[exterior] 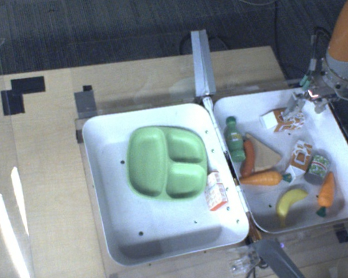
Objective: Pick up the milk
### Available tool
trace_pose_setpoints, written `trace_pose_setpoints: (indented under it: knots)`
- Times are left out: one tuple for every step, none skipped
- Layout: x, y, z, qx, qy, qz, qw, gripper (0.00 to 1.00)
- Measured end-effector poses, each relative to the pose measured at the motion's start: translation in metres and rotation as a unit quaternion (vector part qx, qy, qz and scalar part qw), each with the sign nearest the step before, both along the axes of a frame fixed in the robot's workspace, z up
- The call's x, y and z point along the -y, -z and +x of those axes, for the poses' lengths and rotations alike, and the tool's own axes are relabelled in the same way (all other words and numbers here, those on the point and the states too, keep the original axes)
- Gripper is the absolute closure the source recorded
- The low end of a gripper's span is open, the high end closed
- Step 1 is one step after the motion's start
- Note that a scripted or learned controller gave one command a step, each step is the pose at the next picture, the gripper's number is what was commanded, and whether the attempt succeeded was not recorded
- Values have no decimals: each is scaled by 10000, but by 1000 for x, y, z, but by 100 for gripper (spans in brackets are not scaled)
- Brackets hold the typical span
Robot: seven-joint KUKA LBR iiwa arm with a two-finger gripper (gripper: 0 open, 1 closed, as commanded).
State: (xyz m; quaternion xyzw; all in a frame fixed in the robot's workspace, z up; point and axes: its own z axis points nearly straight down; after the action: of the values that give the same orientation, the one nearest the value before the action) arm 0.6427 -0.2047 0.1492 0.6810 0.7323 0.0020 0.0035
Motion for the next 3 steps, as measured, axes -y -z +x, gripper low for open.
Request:
trace_pose_setpoints:
  knots:
    - [-11, 61, -24, 6, -455, -3, 9990, 0]
    - [-51, 61, -36, 10, 3, 8, 10000, 0]
    - [-53, 48, -33, 57, -9, 14, 10000, 100]
